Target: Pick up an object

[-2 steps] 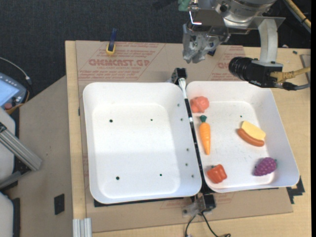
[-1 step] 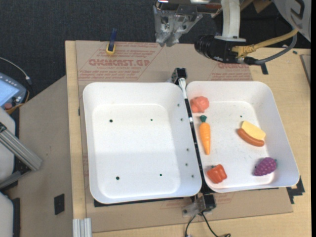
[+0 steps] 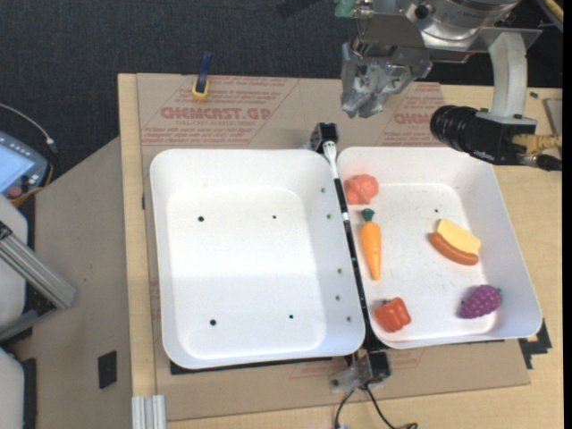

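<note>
Gripper (image 3: 371, 92) beyond far rim, grip: can't tell. R bin (image 3: 505, 206), 5 items: 1 carrot (image 3: 371, 250), 1 grapes (image 3: 480, 301), 1 pepper (image 3: 391, 314), 1 pink lump (image 3: 362, 188), 1 bun (image 3: 457, 241).

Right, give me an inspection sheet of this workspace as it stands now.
Surface: left bin and right bin, white, side by side on a cardboard sheet.
Job's things: all in the right bin: carrot, pink lumpy toy, red pepper, purple grapes, yellow-and-orange toy.
Clutter: small yellow-and-blue item on the cardboard behind the left bin.
Gripper: gripper raised over the bins' back edge, apart from every toy.
Cables: thin cable trailing from a clamp at the front edge.
Surroundings: dark carpet; metal rail at left.
</note>
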`<move>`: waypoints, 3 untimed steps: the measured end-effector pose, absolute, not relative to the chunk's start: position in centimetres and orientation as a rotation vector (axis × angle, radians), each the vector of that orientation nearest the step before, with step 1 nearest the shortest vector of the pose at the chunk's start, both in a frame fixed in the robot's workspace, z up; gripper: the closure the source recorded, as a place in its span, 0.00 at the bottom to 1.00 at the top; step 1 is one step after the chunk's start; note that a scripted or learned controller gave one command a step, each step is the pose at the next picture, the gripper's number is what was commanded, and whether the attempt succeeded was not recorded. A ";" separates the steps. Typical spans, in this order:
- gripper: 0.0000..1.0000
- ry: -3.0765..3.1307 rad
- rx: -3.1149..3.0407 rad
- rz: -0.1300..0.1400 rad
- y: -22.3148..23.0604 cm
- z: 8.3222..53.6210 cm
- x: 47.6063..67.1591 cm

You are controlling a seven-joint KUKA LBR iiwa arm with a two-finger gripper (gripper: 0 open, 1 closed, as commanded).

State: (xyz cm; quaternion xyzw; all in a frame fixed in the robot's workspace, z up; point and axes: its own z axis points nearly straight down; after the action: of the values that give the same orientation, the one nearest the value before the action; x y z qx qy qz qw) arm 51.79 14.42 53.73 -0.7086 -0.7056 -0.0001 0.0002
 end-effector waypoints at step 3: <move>1.00 -2.226 -2.221 -0.007 22.6 53.4 57.5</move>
State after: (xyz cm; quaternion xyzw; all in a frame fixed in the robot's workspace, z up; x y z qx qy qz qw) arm 57.48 22.65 53.44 -0.7063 -0.7079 -0.0023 -0.0015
